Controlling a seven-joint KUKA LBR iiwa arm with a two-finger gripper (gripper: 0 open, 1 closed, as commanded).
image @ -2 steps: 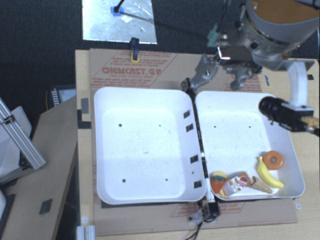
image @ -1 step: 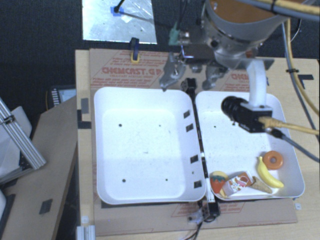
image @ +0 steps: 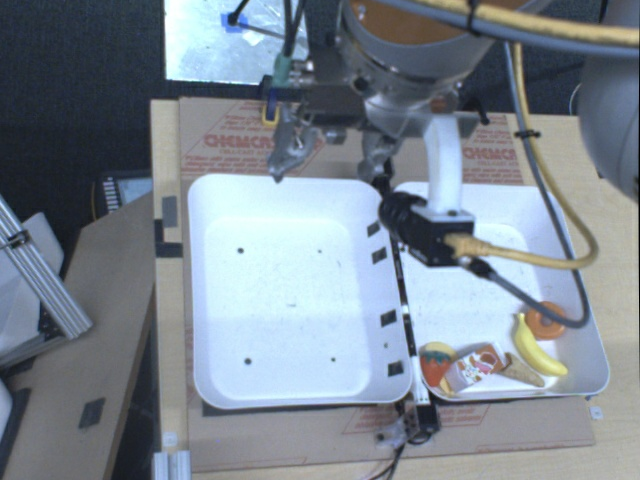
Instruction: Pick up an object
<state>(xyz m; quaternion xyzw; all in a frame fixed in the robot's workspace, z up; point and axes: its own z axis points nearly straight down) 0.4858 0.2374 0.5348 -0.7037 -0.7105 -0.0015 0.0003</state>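
Up top, filling the upper middle of the frame, is the arm [image: 440,8], with its gripper [image: 325,163] hanging over the far rim of the left bin [image: 280,368], fingers spread apart with nothing in them. Right bin [image: 590,358] has the goodies in its lower right corner: banana [image: 537,347], orange toy [image: 547,318], small packet [image: 475,367].

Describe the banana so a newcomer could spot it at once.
Look at the right-hand white bin, the one of the two nearer the arm. A small cluster of toys lies along its near edge; the banana is at the right end of that cluster. It is the only plain yellow, curved piece, lying just below an orange round toy and right of a red-and-white packet.
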